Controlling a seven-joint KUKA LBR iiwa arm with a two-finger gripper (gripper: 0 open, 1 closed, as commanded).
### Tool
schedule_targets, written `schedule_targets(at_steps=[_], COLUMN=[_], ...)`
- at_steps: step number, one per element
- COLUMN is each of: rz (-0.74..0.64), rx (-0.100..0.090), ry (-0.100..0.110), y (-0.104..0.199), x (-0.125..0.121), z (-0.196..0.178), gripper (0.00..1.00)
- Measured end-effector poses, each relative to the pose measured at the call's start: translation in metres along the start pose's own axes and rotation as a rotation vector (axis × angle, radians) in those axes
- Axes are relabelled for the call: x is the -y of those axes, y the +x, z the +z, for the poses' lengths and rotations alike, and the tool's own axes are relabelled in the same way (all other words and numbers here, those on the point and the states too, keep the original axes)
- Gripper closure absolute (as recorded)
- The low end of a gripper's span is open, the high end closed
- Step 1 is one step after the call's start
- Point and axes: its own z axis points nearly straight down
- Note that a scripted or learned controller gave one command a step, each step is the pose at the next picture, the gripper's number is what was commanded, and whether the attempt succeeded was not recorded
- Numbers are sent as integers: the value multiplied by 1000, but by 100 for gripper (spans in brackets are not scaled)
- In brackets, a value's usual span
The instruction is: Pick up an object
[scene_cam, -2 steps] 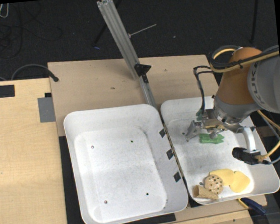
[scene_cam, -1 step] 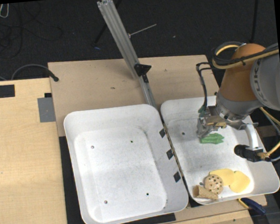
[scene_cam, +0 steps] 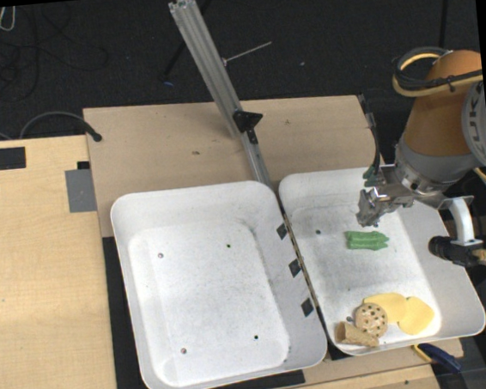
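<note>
In the right bin [scene_cam: 313, 199] a small green object [scene_cam: 367, 240] lies flat near the middle. At the bin's near end sit a round brown cookie-like piece [scene_cam: 370, 316], a tan scrap [scene_cam: 355, 334] and yellow chip-like pieces [scene_cam: 404, 311]. My gripper [scene_cam: 368, 211] hangs over the right bin, just above and slightly left of the green object, on the grey arm with its orange band [scene_cam: 442, 116]. Nothing shows between the fingers.
The left bin [scene_cam: 142, 217] lies beside the right one, joined by black clips [scene_cam: 294, 268] along the shared edge. A slanted aluminium rail [scene_cam: 218, 84] rises behind the bins. Cables and a black fitting [scene_cam: 463, 248] hang off the arm at the right.
</note>
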Motion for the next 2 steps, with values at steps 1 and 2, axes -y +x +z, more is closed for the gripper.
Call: schedule_targets(at_steps=[1, 2], rz=[-6, -6], rx=[0, 0], ry=[-1, 1], y=[-2, -4], x=[-11, -11], z=[-49, -82], gripper=[100, 100])
